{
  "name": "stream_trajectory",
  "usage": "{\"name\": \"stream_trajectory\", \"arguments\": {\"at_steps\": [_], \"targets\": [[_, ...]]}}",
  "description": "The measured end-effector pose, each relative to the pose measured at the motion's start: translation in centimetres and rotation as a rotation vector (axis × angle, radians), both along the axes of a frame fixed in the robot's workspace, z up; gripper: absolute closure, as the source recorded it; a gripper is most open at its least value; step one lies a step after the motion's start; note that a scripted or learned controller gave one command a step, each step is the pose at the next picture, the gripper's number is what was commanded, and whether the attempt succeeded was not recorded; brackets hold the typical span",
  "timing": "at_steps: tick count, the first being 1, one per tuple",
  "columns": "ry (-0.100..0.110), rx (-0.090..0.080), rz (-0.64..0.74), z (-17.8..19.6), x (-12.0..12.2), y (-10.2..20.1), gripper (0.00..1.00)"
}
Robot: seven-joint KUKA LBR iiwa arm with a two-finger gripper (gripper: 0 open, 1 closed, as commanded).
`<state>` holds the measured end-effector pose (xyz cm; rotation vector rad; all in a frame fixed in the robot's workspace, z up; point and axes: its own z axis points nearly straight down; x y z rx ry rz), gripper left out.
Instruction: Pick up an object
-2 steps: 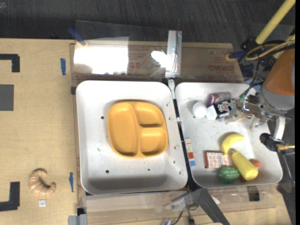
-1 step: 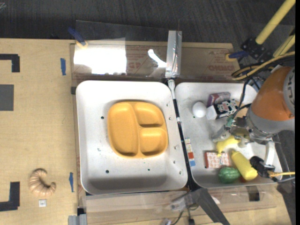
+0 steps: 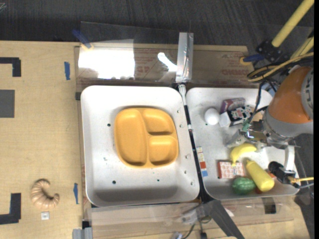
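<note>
The right bin (image 3: 212, 183) holds several small things. A white ball (image 3: 212, 116) lies near its far left, with a purple and white box (image 3: 233, 110) beside it. A yellow banana (image 3: 242, 151) lies mid-bin. Nearer the front are a yellow bottle (image 3: 260, 175), a green rounded object (image 3: 242, 185) and a red and white card packet (image 3: 230, 170). My gripper (image 3: 248, 129) hangs low over the bin, just above the banana and to the right of the box. The grey wrist with its orange band (image 3: 294, 103) covers the bin's right side.
The left bin (image 3: 94, 108) holds a yellow divided plate (image 3: 146, 136). A tan croissant-shaped toy (image 3: 44, 193) lies on the cardboard bench at the far left. A clear plastic wall (image 3: 129, 59) and a metal post (image 3: 185, 56) stand behind the bins.
</note>
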<state>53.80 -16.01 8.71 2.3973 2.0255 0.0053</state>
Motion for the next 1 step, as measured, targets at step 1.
{"name": "stream_trajectory", "arguments": {"at_steps": [1], "targets": [[-0.003, 0.000, 0.239, 0.11, -0.55, 6.84, 0.00]]}}
